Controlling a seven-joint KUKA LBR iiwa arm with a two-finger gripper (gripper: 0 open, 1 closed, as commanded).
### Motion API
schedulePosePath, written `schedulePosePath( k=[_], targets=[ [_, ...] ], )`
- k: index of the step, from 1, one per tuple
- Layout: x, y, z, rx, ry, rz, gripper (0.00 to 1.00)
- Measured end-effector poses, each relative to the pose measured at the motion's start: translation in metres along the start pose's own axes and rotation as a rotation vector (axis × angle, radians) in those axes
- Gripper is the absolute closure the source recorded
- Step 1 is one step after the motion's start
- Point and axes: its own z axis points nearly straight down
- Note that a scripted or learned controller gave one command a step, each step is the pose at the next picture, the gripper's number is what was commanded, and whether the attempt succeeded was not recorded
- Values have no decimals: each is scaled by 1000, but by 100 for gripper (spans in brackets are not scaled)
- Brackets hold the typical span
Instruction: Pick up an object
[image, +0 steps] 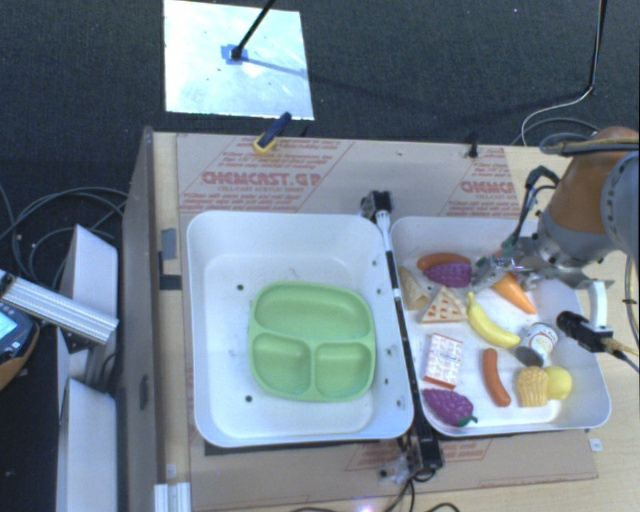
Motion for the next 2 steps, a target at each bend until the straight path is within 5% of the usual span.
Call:
schedulePosePath(
  k=[1,2],
  targets=[
    [0,1,-11,-3,-1,-2,100],
    [86,-35,-139,-4,0,0,100]
  ],
)
